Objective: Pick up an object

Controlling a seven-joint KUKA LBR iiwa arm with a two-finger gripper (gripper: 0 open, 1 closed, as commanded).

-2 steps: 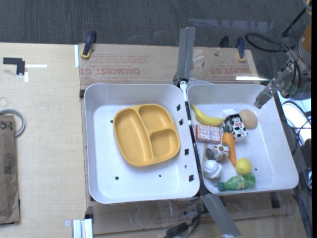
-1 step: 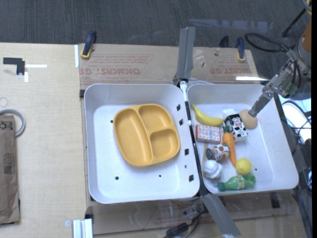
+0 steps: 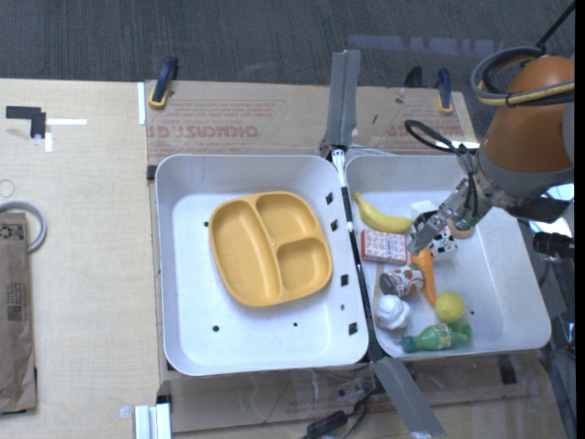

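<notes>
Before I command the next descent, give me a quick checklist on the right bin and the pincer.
1. Pincer over the right bin: ok.
2. Object between its fingers: cannot tell.
3. Target beneath: cannot tell; carrot and small red box both lie close.
4. Banana clear of the pincer: ok.
5. Objects crowded, lemon, green bottle and white piece bunched: not ok for a clean single pick.
6. Yellow divided plate in left bin, out of the path: ok.

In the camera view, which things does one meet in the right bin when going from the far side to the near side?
Banana → small red box → orange carrot → yellow lemon → green bottle.
</notes>
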